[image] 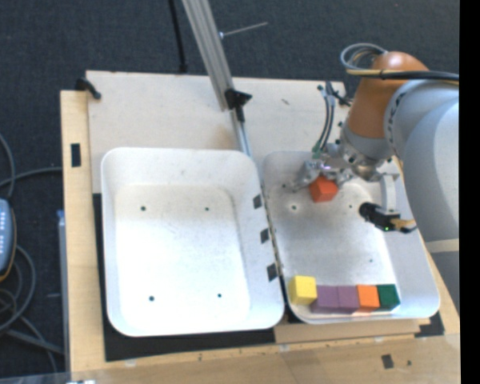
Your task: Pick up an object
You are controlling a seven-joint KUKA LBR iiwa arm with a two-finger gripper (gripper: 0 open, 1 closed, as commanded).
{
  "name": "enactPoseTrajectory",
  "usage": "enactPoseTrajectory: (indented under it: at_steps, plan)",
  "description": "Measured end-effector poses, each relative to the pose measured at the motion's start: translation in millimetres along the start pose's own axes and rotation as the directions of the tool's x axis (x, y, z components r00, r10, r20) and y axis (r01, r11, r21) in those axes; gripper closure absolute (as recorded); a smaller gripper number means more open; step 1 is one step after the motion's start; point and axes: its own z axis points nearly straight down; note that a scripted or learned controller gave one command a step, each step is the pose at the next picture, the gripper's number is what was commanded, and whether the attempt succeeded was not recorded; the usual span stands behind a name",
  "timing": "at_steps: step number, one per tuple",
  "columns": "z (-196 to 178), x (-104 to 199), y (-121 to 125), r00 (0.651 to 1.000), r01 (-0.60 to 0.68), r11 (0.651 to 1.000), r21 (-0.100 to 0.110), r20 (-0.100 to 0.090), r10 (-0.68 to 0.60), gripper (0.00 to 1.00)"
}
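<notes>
Camera view, looking down on the wooden bench. From left to right I read: the left shallow white plastic bin, with no loose thing I can make out in it; the right shallow white plastic bin; and the grey arm with its orange band reaching in over the right bin's far end.

Step in hand, as I judge it: the grasp itself. The tool sits low over the far part of the right bin, and a small red-orange cube shows directly at its tip, seemingly between the fingers. I take the tool to be closed narrowly on that cube, though the metal parts around it blur the contact.

Along the near wall of the right bin, well apart from the tool, lies a row of 5 small blocks: yellow, 2 purple, orange and green, touching side by side.

The next move, in my judgement, calls for a straight lift clear of the bin floor, slow enough that the cube does not slip, since I cannot confirm how firmly it is gripped.
</notes>
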Motion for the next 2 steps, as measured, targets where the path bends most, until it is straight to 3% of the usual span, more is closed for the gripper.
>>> enactPoseTrajectory:
  at_steps: [1, 2]
  plan:
    - [-15.1, -5.6, 0.6, 1.0, 0.0, 1.0, -0.005, 0.007, 0.0, 1.0]
    - [-106.2, 74.4, -2.5, 1.0, 0.001, 1.0, -0.006, -0.001, -0.001, 1.0]
